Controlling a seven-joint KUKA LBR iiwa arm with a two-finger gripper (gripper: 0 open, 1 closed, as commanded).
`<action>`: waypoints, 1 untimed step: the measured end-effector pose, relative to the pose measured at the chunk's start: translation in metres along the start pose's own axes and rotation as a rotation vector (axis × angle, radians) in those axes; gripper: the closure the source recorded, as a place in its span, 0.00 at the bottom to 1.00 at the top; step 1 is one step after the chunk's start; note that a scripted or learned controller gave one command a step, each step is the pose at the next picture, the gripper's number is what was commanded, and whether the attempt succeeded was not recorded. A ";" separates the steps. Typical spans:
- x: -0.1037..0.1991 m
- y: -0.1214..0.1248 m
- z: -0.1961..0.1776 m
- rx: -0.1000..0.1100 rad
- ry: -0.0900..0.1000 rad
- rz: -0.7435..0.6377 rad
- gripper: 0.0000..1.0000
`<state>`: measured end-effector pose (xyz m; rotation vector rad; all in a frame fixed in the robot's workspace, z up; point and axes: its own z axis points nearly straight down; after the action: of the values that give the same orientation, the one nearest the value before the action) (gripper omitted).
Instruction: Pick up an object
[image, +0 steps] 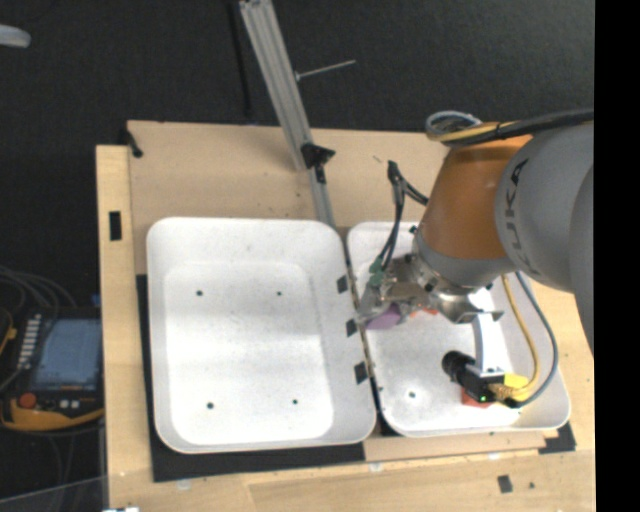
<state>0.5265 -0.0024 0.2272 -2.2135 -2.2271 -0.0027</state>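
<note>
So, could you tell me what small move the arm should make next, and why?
Probably a short, slow lift straight up. The end effector sits low at the left edge of the right-hand shallow white bin, right over a small purple object; rising would reveal whether it comes along.

Even, bright overhead light; soft, slightly grainy.

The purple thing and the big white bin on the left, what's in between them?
In the camera view, the purple thing lies in the right bin, close to its left wall. Between it and the left bin are just the two bins' touching rims with small black clips.
</note>
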 end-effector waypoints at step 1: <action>0.051 -0.020 -0.008 0.002 0.000 0.002 1.00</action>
<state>0.5062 0.0488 0.2356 -2.2149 -2.2242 -0.0008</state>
